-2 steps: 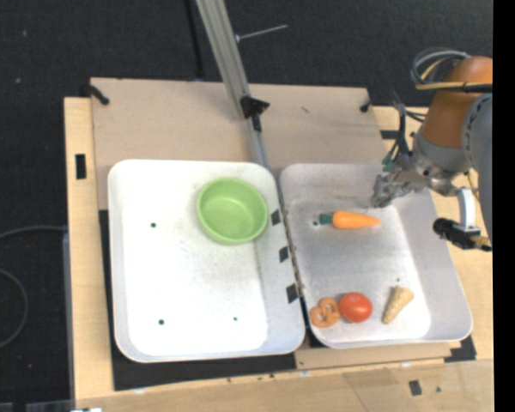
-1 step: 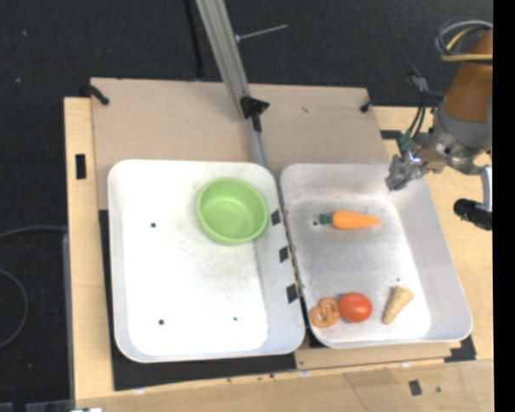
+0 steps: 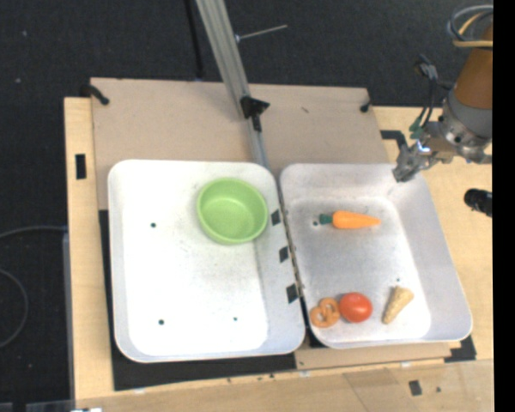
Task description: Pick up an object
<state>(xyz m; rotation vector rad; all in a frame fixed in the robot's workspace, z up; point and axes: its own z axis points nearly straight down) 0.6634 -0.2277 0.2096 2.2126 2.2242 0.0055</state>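
Currently the tool [image 3: 405, 168] hangs over the far right corner of the right shallow white bin [image 3: 429, 230], at the end of the grey arm with the orange band [image 3: 474, 84] reaching in from the right. Finger state: cannot tell, too small and dark. Nothing is seen between them.

Right bin contents: an orange plastic carrot with a green stub [image 3: 354, 221] lies crosswise in the far half, well apart from the tool. Along the near edge sit an orange ring-shaped toy [image 3: 324, 313], touching a red round tomato [image 3: 354, 306], and a beige cone-shaped piece [image 3: 397, 304] near them to the right.

Left shallow white bin [image 3: 154, 273] holds a light green plastic bowl [image 3: 232, 211], upright, in its far right part. Both bins rest on the pale wooden desk [image 3: 86, 230].
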